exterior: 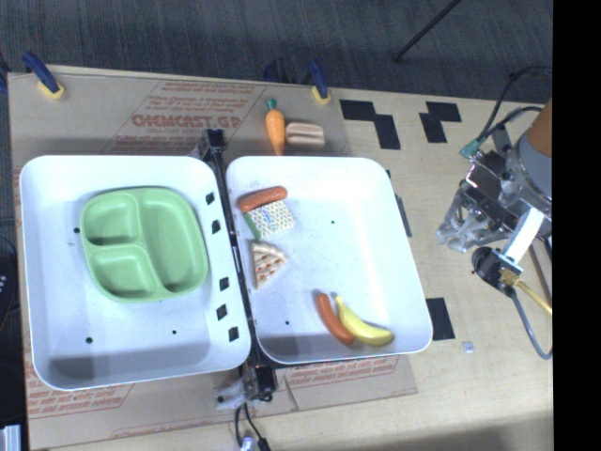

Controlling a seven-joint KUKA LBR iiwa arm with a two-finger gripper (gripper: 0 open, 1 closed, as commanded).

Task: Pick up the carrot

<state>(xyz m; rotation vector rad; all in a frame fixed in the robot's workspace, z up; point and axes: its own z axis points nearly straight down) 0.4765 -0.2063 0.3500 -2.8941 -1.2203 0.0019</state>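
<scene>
While the tool [465,228], its state not discernible, hangs near the table's right edge, the carrot [274,128] by the far edge is yet to be approached.

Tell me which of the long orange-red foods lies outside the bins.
The carrot, with its green top, lies on the bench behind the right bin. The two sausages lie inside that bin.

Place: a robotics lab test bench
Worktop [470,374]: pale board with black square markers [364,113] near its far edge
Bins [310,178]: two white ones on printed cardboard [188,111], clamped at the far edge
Contents: toy food
Floor: dark carpet
</scene>
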